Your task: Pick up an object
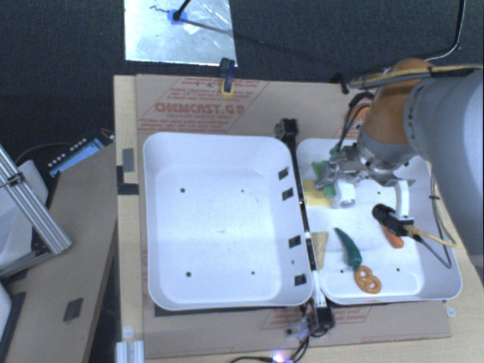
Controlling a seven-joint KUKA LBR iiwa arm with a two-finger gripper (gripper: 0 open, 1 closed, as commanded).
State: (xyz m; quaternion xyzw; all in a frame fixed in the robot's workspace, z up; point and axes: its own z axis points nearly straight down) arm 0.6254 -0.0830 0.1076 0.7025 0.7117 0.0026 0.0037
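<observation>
the surface (127, 263) carries two white bins side by side. the left bin (219, 225) is well apart from the work, and the right bin (423, 271) holds everything i could pick. the arm (446, 119) reaches in from the right, with its claw (336, 178) low over the far left corner of the right bin. i cannot tell from here whether the claw is released or clenched, or whether it has anything. under it a yellow block (314, 197) lies against the bin's left wall, with a small green piece (324, 169) touching the claw. my worry is crowding: a grab here could scrape the wall, pinch only an edge, or drag both things and drop them on the lift. the green pepper (349, 249), tan wedge (321, 249) and pretzel (368, 280) lie nearer, more in the open.
</observation>
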